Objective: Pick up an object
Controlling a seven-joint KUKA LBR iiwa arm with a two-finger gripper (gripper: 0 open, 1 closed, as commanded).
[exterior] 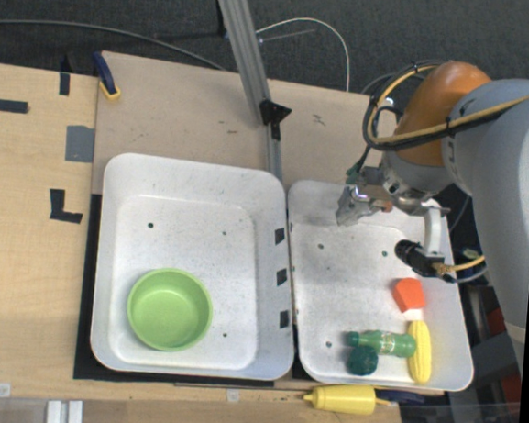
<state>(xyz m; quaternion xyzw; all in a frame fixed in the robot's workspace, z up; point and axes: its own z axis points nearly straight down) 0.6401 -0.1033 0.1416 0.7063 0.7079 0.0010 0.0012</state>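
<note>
The grey arm with its orange band (444, 107) reaches in over the 2 shallow white plastic bins; the left bin (193, 186) contains a round lime-green bowl (169, 309). Its gripper (354, 207) hangs over the right bin's (351, 278) far left corner, nothing visible between its fingers, their spread unclear. Near that bin's front right lie a green bottle (377, 343), a yellow banana-shaped toy (420, 349) and an orange block (409, 294).

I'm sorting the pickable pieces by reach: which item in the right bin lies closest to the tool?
The orange block, uppermost of the cluster, nearest the tool; the green bottle and yellow piece lie lower.
</note>
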